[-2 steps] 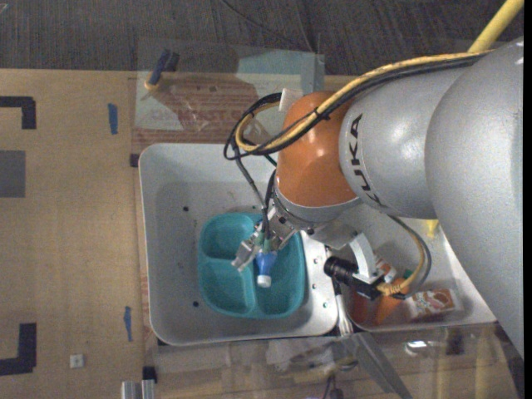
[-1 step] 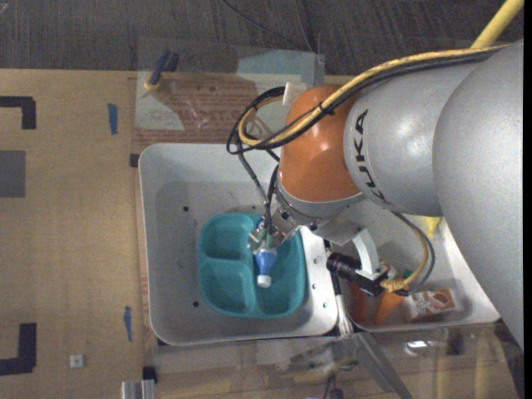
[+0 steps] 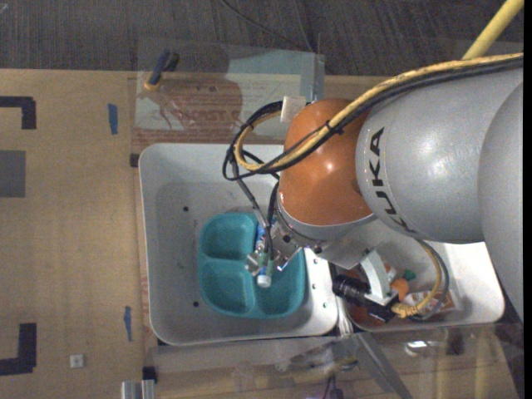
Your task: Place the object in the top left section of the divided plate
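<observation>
From my screen, the arm [image 3: 432, 156] reached in from the right and hung over the left bin [image 3: 166, 223], its orange band [image 3: 320, 169] covering much of that bin's upper right part. The gripper [image 3: 264, 260] pointed down over the teal divided plate [image 3: 229, 268], which lay flat in the left bin, near its lower middle. The fingertips sat above the ridge between the plate's sections, toward its right side. A small object [image 3: 263, 279], pale with a bit of green above it, showed at the tip of the gripper, just over the plate. I could not tell whether the fingers were closed on it or only next to it, nor how wide they stood. Yellow and black cables [image 3: 249, 152] looped off the wrist. In the right bin [image 3: 478, 293] I saw a few small items, one of them orange [image 3: 401, 287], partly hidden beneath the arm.
</observation>
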{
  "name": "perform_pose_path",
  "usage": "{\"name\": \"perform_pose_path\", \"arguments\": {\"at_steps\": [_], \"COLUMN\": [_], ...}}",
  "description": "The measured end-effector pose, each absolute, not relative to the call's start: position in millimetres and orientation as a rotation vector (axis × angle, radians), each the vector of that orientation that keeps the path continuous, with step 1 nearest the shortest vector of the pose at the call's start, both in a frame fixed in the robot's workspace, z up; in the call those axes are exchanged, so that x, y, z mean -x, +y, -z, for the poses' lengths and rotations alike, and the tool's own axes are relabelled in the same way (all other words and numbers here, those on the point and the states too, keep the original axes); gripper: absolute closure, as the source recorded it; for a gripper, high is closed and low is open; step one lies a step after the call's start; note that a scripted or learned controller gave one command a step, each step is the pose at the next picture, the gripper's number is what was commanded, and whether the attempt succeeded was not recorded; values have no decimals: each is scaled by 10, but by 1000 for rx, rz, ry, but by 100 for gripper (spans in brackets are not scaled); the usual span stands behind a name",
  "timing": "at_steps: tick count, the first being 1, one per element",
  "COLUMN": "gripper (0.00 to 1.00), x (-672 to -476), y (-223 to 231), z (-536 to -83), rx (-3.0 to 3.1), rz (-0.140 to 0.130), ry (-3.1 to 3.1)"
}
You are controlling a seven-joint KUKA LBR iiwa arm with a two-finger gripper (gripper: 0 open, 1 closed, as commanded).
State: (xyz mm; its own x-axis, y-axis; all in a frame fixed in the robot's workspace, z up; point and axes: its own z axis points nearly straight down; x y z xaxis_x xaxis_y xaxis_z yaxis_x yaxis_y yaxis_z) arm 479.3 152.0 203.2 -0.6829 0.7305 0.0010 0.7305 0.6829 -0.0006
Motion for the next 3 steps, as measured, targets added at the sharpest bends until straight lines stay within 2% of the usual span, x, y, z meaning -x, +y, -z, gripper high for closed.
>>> {"name": "perform_pose_path", "arguments": {"at_steps": [1,2,3], "gripper": [100,100,100], "x": [-4797,-4803,-4796], "y": [526,352,33], "z": [-1846,-2162,-1845], "rx": [1021,949,865], "rz": [0,3,1], "ry": [-2970,-2999,-3020]}}
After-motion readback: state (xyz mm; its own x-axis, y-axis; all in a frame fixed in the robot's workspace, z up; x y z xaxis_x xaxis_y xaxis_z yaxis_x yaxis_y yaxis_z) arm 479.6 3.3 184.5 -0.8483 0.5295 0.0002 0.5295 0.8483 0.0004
